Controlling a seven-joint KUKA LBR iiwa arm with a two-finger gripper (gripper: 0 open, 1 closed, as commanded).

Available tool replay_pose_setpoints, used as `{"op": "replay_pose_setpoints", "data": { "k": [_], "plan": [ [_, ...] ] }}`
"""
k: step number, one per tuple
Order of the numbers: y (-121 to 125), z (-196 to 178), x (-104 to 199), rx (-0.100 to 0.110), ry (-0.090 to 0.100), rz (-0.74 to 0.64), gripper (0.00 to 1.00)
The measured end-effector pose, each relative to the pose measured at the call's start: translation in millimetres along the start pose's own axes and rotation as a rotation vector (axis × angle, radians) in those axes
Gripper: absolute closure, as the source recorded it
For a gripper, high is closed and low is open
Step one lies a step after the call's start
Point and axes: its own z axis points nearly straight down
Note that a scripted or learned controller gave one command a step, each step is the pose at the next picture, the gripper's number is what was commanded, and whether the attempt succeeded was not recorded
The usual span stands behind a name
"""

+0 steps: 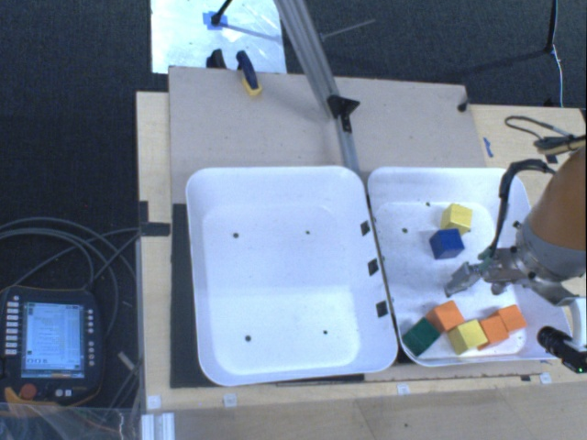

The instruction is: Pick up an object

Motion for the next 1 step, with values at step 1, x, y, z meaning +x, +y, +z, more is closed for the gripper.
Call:
{"op": "replay_pose_setpoints", "data": {
  "k": [1],
  "plan": [
    [-0.2, 44.5, 0.2, -0.001, -0.001, 0.0, 0.0]
  ]
}}
